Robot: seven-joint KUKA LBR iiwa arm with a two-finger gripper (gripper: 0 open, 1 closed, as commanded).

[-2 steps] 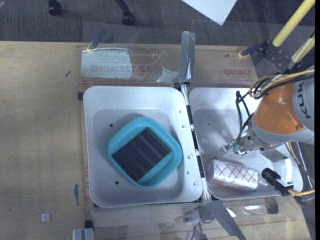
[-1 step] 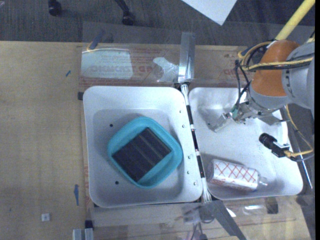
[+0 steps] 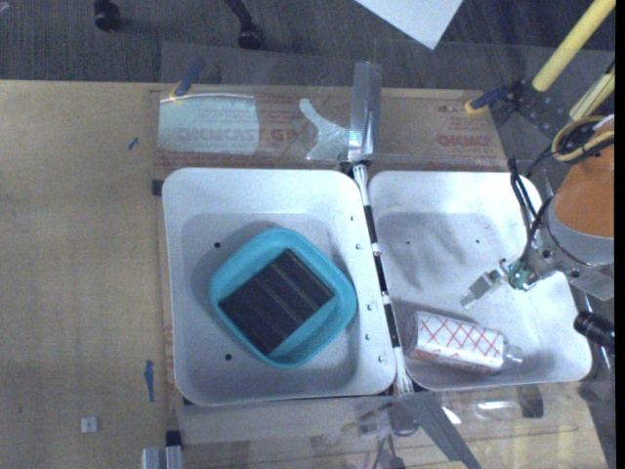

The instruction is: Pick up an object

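A soft white tube printed with a red lattice pattern (image 3: 460, 341) lies on its side on the floor of the right-hand shallow white bin (image 3: 459, 198), close to that bin's near wall, its cap end pointing right. Nothing touches it. Just beyond it, toward the far right of the same bin, the grey two-finger gripper (image 3: 481, 286) hangs over the bin floor — a little way from the tube, not on it. Whether its fingers are open or closed cannot be told from this angle; nothing shows between them. The grey arm with its orange band (image 3: 589, 198) reaches in from the right edge, trailing black cables. In the left-hand white bin (image 3: 195, 198) sits a rounded turquoise plastic container (image 3: 337, 296), tilted diamond-wise, with a dark ribbed rectangular block (image 3: 273, 301) lying inside it. Both bins rest side by side on a tan wooden bench (image 3: 68, 262).
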